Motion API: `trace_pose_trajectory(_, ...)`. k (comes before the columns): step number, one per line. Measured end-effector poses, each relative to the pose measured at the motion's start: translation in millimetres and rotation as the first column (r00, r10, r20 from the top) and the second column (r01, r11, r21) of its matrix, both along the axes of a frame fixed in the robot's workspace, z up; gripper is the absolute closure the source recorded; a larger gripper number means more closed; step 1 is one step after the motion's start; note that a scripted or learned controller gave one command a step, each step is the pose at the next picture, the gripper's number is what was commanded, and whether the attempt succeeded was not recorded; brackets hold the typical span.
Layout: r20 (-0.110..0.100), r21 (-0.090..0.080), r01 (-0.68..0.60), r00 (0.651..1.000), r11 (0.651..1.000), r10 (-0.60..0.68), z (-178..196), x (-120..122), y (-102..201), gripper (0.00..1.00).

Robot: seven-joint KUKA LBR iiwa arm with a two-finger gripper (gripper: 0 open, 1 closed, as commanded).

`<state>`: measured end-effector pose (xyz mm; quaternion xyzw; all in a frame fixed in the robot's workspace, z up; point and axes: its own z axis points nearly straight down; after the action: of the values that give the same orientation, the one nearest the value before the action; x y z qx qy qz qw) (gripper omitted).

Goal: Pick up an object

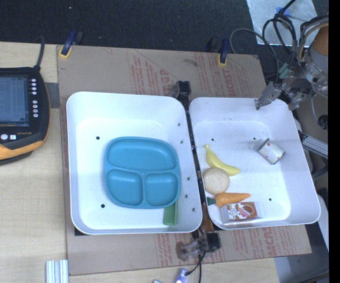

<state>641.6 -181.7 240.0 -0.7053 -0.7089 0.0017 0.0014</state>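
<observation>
The right bin (288,128) holds a yellow banana (220,163), a round beige bun (216,180), an orange carrot (234,198), a small brown-and-white carton (241,211) and a small grey-white can (271,151) lying on its side. These lie mostly along the bin's left and front sides, with the can apart toward the right. My gripper (276,99) hangs over the bin's far right corner, well above and behind the can. It is open and nothing sits between its fingers.
The left bin (87,128) holds a blue divided plate (141,171) and a green piece (170,216) at its front right corner. A tablet-style pendant (10,111) lies on the bench at the far left. Cables (282,31) loop at the upper right.
</observation>
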Motion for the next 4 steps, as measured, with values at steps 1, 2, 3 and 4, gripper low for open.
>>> trace_pose_trajectory(1, -0.003, 0.0, 0.0, 1.0, 1.0, 0.0, -118, -58, -31, 0.0)
trace_pose_trajectory(2, 0.002, 0.0, -0.003, 1.0, 1.0, 0.003, -52, -59, 51, 0.0)
trace_pose_trajectory(3, 0.008, 0.0, 0.0, 1.0, 1.0, 0.0, -146, -65, 86, 0.0)
trace_pose_trajectory(4, 0.003, 0.0, 0.003, 1.0, 1.0, -0.003, -46, -132, 39, 0.0)
